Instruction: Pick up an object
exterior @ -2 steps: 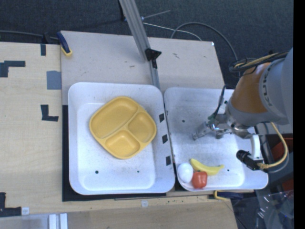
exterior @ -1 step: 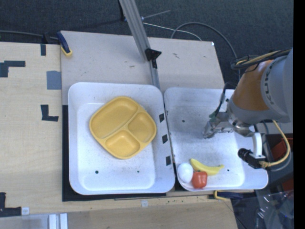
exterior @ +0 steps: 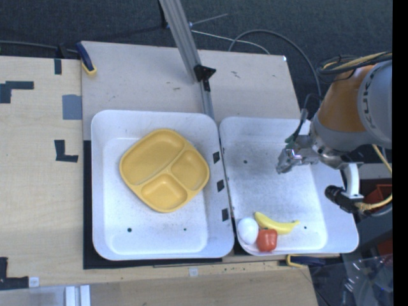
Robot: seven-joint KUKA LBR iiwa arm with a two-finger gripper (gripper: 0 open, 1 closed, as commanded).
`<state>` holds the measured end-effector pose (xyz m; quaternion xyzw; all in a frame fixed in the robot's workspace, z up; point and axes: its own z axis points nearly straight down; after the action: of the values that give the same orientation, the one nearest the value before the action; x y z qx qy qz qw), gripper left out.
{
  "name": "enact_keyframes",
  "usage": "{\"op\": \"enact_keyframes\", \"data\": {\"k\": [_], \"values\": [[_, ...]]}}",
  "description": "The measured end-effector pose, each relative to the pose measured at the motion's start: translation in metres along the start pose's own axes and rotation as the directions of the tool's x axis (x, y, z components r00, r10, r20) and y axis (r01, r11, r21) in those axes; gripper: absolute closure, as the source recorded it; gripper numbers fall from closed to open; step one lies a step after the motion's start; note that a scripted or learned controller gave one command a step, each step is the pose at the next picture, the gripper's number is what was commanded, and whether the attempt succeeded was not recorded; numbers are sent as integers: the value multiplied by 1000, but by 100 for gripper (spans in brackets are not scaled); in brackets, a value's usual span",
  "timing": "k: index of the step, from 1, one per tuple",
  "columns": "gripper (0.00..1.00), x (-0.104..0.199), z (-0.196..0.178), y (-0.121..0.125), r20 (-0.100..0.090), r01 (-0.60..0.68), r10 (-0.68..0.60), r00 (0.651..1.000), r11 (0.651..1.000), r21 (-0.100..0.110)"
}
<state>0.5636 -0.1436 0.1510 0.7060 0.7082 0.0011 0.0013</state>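
— Fruit is gathered in the near corner of the right bin (exterior: 319,171): a banana (exterior: 275,224), a red pepper-like piece (exterior: 268,240) and a white egg-shaped thing (exterior: 248,230), all touching or nearly so.

— And the gripper (exterior: 285,163)?

— It is seen over the bare middle of that bin, well apart from the cluster. Nothing is seen held in it. How far it is parted cannot be told from this angle.

— What could be spoiled from here?

— Several things, by judgement. If the descent is made where the gripper hangs now, only bare floor would be met. If the cluster is approached, the pieces are packed so tightly against the bin's wall that one may be pushed aside instead of being caught, or two may be pinched together and dropped.

— And the banana?

— It is curved and lies across the others, so it could be rolled off by a glancing touch.

— Is the left bin (exterior: 102,171) of concern?

— Hardly; a yellow divided plate (exterior: 164,169) is lain there, far from the arm.
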Motion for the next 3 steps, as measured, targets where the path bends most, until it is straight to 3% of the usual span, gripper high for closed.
{"op": "enact_keyframes", "data": {"k": [2,3], "values": [[100,3,-65,6,0,-1,1,1000,1000,2],[100,59,-57,12,-1,4,-4,1000,1000,5]]}}
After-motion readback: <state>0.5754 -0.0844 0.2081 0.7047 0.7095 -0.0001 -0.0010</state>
